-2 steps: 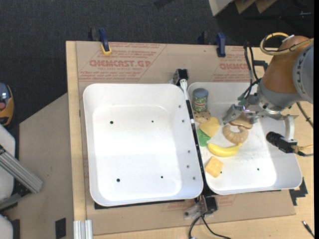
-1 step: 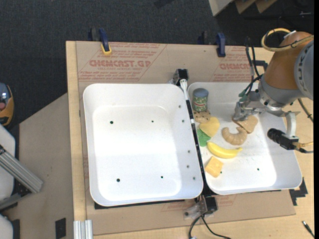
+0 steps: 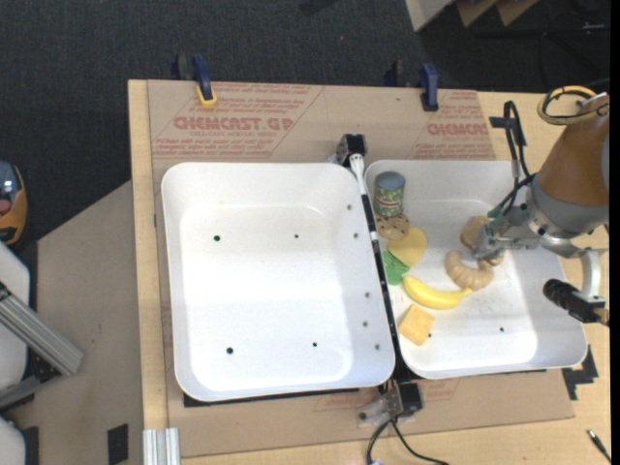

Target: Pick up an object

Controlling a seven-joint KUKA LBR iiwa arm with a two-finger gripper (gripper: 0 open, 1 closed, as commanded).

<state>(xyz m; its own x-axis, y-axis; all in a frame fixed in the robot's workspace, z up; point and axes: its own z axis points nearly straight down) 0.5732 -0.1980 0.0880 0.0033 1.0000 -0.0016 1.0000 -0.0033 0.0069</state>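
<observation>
We see the jaws low in the right bin, at a tan croissant-like toy, their state we cannot tell; banana just beside, can upper left of that bin

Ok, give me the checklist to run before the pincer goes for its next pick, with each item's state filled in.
1. Objects within reach in the right bin: ok; banana, can and yellow block lie there.
2. Pincer over the right bin: ok, beside a tan curled toy.
3. Something between the fingers: cannot tell.
4. Banana free of the bin wall: ok.
5. Can upright: ok, near the divider.
6. Items spaced apart: not ok; banana touches the tan curled toy.
</observation>
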